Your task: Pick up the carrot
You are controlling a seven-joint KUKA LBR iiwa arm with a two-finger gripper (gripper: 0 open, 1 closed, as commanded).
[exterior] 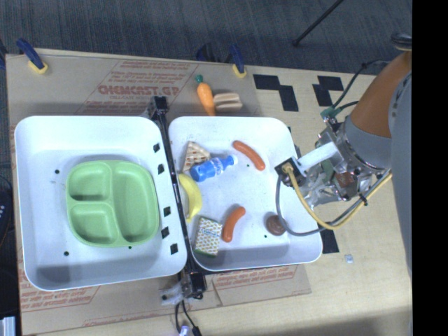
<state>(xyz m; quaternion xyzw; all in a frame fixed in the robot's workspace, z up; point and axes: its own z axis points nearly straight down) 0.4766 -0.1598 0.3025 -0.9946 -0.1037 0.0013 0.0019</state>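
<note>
I see an orange carrot (pixel 205 97) with a green tip, two white bins (pixel 42 138), a pale green divided plate (pixel 112 201), a blue bottle (pixel 212 167), a yellow banana (pixel 192 194), two orange-red sausages (pixel 250 155), and red lettering printed across the tan cardboard surface (pixel 126 82).

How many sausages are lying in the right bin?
2: one sausage near the bin's far right area, another sausage near its front, beside a checkered packet.

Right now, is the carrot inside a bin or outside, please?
Outside: the carrot lies on the bench beyond the right bin's far rim, beside a sandwich.
</note>
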